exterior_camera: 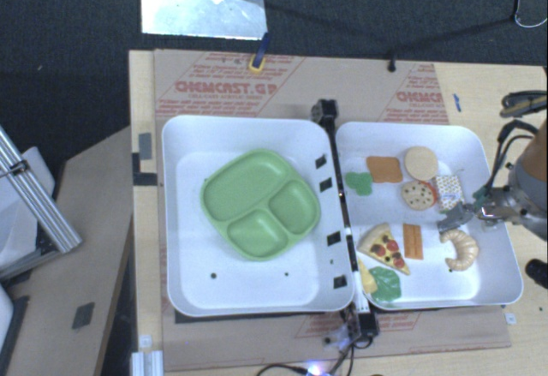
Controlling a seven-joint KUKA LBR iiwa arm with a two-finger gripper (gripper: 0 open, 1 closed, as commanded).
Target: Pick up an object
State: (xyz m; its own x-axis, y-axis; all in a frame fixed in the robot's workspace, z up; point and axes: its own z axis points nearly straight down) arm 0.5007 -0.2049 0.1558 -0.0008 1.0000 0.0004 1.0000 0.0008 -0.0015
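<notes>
Right now, from the one camera above the bench, we see our gripper [456, 217] low over the right bin [497, 280], near its right wall, with the arm [522, 194] coming in from the right. Its fingers look slightly parted and empty, though they are small and blurred, so we judge that loosely. Nothing sits between them.

The nearest candidate is the croissant [462, 248], lying just below the fingertips, apparently apart from them. Close by are the wrapped packet [449, 190], the chocolate-chip cookie [418, 194] and the round cracker [420, 164]; farther left lie the pizza slice [384, 247], the orange stick [413, 241] and the toast piece [384, 169]. The left bin [184, 220] holds the green divided plate [261, 205].

To do this well, we would centre the fingers across the croissant's narrow middle, keep clear of the bin wall and the packet, descend fully, then close before lifting straight up.
</notes>
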